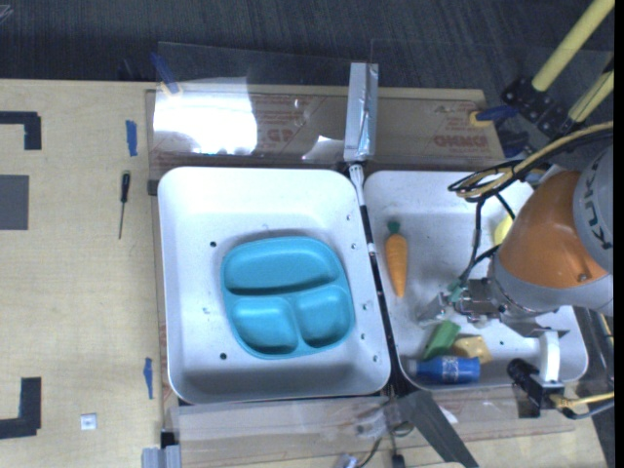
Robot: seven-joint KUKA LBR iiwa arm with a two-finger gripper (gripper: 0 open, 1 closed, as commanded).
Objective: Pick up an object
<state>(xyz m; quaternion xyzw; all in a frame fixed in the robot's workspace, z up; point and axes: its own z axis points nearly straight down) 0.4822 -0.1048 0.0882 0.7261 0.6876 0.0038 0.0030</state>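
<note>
My gripper [450, 303] hangs low in the right bin [429, 198], reaching in from the right under the orange wrist band. Its metal tips sit just above a green object [441, 338] near the bin's front. A blue can-like object [447, 369] lies in front of that, with a small yellow piece [474, 347] beside it. A toy carrot [396, 261] lies along the bin's left wall, left of the gripper. A yellow object [503, 228] peeks out behind the arm.
The left bin [185, 261] holds a teal divided tray [286, 293]. A clear divider stands between the bins at the back. Cables loop over the right bin's far edge. A screwdriver [123, 201] lies on the bench at left.
</note>
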